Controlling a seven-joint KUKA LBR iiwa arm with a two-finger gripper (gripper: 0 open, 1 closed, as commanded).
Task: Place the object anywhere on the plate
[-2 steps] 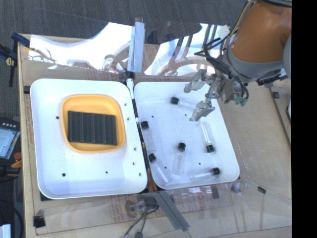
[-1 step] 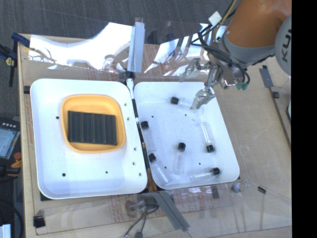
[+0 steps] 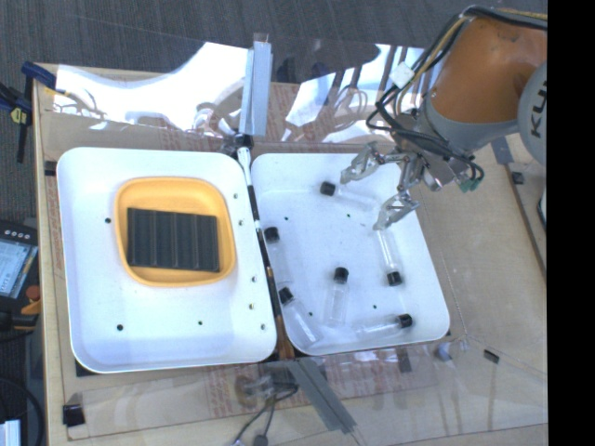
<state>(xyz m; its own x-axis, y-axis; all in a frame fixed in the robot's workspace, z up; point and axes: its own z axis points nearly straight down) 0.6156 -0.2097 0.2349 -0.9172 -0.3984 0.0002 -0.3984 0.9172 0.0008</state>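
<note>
2 white bins [image 3: 84,342] on bench [image 3: 502,379]

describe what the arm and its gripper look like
The arm is grey with a rounded orange band above the wrist and dark lettering on its grey shell. Black cables loop around the wrist. The gripper has two thin, silvery metal fingers.

My gripper [image 3: 376,190] is hovering over the right bin [image 3: 423,291], where vials [image 3: 387,256] are lying scattered; the plate [image 3: 174,231] is sitting in the left bin [image 3: 84,314].
</note>
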